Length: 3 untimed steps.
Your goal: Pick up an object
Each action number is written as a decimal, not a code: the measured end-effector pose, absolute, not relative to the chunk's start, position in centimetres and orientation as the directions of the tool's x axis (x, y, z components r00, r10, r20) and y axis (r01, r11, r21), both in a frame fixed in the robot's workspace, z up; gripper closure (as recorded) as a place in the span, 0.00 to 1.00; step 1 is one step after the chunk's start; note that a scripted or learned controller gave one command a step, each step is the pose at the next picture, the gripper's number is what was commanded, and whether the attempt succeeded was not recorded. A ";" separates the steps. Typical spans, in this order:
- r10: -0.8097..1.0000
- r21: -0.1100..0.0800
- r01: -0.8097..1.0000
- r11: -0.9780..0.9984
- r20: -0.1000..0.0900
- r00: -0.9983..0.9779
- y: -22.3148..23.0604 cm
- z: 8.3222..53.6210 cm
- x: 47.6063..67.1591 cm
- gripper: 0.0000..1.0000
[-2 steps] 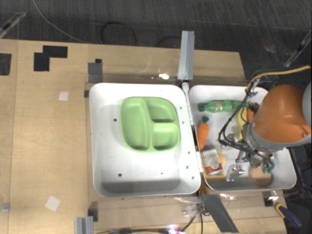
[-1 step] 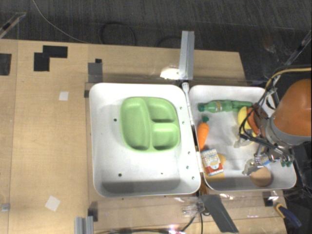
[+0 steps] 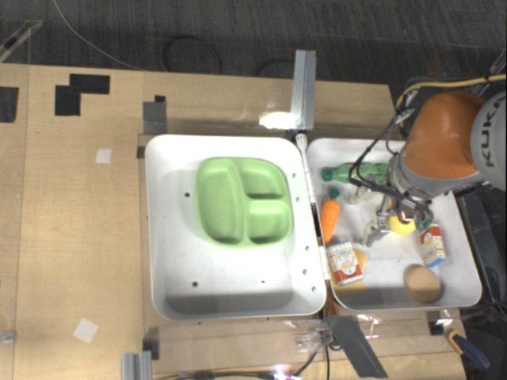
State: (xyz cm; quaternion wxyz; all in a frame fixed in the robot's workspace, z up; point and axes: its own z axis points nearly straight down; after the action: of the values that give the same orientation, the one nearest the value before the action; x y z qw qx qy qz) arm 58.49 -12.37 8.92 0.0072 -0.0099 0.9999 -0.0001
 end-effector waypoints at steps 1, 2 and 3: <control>-0.022 0.000 -0.022 1.000 -0.025 -0.999 -12.3 10.2 58.8 1.00; -0.022 0.000 -0.022 1.000 -0.024 -0.999 -12.2 10.2 58.8 0.00; 0.012 -0.002 0.012 1.000 -0.009 -1.000 -20.7 8.7 62.9 0.00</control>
State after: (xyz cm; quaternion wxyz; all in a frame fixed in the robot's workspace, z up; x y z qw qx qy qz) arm 62.87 -20.71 8.71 0.0047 0.0058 1.0000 -0.0011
